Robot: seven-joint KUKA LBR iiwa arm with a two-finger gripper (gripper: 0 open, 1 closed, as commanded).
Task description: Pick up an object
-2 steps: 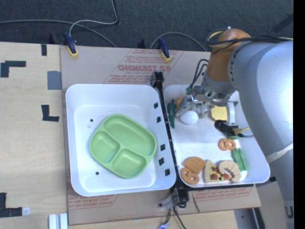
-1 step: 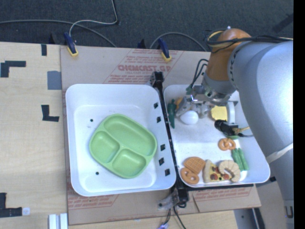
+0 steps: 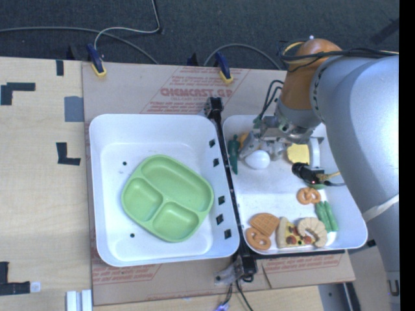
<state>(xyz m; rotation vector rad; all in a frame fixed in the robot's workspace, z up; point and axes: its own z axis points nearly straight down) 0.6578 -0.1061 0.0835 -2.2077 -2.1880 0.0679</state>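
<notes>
Right now the gripper [image 3: 267, 141] is hovering low in the right bin [image 3: 280, 185]; a white egg [image 3: 258, 159] is lying just near-left of it; its grip I cannot tell.

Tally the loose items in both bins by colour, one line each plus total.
Left bin:
Green: 1, divided plate
Right bin:
White: 1, egg
Yellow: 1, cheese slice
Green: 2, one by the divider, one at the right
Orange/tan: 5, pretzels, waffle, pizza slice, croissant
Total: 10
</notes>
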